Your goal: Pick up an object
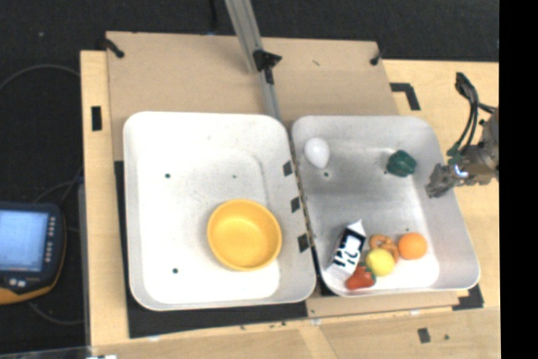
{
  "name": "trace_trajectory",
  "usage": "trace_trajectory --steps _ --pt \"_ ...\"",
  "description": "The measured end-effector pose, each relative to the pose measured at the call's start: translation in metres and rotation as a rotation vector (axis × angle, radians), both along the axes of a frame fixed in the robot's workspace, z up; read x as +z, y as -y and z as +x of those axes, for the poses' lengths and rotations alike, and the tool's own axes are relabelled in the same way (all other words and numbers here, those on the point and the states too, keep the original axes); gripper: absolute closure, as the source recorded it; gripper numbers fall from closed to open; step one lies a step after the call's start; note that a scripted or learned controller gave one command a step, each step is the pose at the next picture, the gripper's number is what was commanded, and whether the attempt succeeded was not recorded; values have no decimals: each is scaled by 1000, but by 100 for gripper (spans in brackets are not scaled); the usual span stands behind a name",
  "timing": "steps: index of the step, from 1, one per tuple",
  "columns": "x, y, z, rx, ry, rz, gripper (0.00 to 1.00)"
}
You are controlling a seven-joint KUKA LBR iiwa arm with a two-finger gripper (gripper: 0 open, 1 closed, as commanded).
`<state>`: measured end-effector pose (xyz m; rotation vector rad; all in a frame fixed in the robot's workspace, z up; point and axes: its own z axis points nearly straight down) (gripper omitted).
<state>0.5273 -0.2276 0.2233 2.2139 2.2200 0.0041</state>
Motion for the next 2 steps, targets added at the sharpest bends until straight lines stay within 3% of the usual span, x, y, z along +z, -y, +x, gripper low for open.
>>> trace_trajectory --steps 2 --pt "16 -106 45 6 -3 4 100"
